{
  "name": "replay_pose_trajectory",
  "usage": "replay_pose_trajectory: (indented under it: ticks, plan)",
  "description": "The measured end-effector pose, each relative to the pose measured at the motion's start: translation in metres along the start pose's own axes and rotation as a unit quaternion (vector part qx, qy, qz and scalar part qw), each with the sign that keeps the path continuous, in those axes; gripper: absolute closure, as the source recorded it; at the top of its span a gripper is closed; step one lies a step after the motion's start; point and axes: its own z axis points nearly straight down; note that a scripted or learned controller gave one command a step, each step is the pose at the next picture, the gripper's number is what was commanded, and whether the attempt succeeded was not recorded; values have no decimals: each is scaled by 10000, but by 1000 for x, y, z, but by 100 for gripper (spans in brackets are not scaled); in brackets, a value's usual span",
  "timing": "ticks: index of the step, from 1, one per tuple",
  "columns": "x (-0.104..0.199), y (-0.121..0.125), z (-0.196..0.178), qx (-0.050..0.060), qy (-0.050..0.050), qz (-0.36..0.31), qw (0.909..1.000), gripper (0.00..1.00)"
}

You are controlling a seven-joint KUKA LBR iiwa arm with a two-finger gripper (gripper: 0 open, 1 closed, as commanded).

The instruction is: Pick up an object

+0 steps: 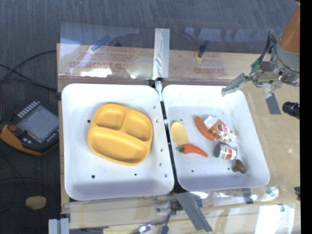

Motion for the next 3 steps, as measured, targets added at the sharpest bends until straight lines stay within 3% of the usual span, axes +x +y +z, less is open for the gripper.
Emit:
replay_pose_trajectory:
  ticks: [1, 2, 3]
  plan:
    - [25, -56, 107, 7, 0, 1, 10000, 0]
    - [35, -80, 179, -11, -3, 9, 10000, 0]
    - [72, -27, 184, -47, -20, 11, 10000, 0]
